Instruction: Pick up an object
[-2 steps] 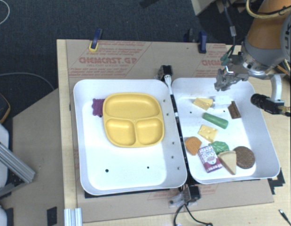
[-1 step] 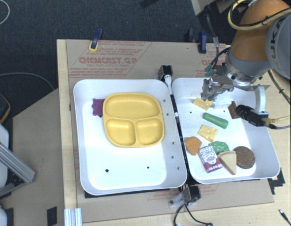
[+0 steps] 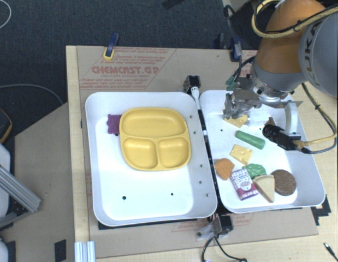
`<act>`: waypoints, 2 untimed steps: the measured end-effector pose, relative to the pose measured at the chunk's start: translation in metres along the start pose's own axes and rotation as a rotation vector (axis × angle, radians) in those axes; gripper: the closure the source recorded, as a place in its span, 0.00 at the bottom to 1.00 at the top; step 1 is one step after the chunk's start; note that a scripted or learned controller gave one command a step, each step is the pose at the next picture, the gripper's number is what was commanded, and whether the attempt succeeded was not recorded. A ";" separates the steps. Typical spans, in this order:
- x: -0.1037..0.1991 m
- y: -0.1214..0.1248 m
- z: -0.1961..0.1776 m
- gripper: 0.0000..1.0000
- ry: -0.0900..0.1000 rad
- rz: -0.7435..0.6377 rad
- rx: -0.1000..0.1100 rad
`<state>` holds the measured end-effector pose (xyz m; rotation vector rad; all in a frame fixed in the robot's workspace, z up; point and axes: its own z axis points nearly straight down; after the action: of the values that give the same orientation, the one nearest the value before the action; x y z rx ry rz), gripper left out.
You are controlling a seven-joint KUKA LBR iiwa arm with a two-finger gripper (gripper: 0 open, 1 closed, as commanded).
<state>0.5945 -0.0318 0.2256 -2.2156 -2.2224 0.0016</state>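
**benchwatcher:** So the grey arm with the orange band (image 3: 291,34) comes in from the right, and its two-finger gripper (image 3: 234,111) sits low over the back part of the right-hand shallow white bin (image 3: 316,192). Right under the fingers there's a pale yellow flat wedge-like piece (image 3: 237,120), tan-ish at the edges, lying on the bin floor. Can't tell whether the fingers are spread or pressed together, and I don't see the piece between them, just touching or very near the tips.

**pickbot_fan:** What else is in that bin?

**benchwatcher:** A green cylinder-shaped stick (image 3: 250,139) just in front of the yellow piece, lying at a slant. Then a yellow holed cheese-like slab (image 3: 242,154), an orange round cookie-like disc (image 3: 224,168), a small purple-and-white printed packet (image 3: 242,182), a green leafy bit (image 3: 255,170), a tan wedge (image 3: 265,188) and a dark brown round patty (image 3: 284,182), all bunched near the front.

**pickbot_fan:** And the left one?

**benchwatcher:** The left-hand shallow white bin (image 3: 103,201) holds a yellow plastic three-compartment tray (image 3: 155,137), with a small purple lump (image 3: 113,124) touching its left edge. Both bins rest on a brown cardboard sheet (image 3: 130,64).
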 end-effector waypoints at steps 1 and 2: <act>-0.014 -0.012 -0.005 1.00 0.000 0.004 0.000; -0.008 -0.001 -0.009 1.00 -0.002 0.001 -0.006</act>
<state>0.5933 -0.0395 0.2343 -2.2209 -2.2248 -0.0034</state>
